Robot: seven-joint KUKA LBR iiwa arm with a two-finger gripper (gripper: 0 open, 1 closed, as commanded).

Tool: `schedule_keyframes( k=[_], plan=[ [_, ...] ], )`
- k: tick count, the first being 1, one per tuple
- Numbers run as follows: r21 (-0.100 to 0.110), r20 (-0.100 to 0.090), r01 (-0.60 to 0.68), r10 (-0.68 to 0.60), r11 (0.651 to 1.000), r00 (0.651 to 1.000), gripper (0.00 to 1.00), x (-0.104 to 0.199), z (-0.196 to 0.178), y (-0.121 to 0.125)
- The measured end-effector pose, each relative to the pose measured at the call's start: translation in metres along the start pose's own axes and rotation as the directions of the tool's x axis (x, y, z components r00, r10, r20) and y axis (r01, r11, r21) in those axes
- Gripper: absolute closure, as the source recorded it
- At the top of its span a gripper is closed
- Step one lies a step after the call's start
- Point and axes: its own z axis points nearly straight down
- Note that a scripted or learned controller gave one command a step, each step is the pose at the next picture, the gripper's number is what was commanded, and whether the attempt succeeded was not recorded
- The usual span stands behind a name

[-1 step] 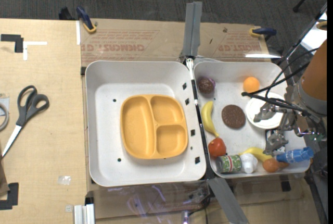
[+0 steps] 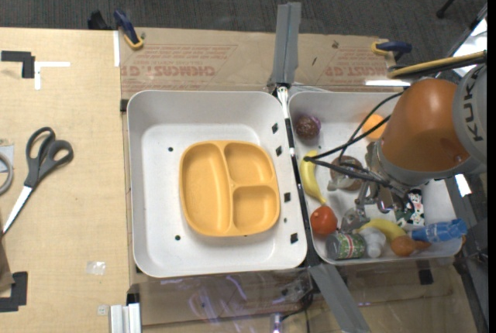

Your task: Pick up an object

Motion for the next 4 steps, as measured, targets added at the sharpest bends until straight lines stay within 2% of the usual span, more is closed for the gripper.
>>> schedule_keyframes(
  k=[1,2,3,4],
  plan=[
    [-0.001,-0.012,-0.024,0.024,1.0,1.0,0.0,-0.088,0.003,-0.024],
    [0.001,-0.016,-0.19,0.19,0.982,0.982,0.0,-0.07,0.004,-0.011],
    [0.003,-0.015,-0.269,0.269,0.963,0.963,0.0,-0.028,0.003,-0.078],
    [0.002,-0.011,-0.356,0.356,0.935,0.935,0.0,-0.03,0.002,-0.093]
  ],
)
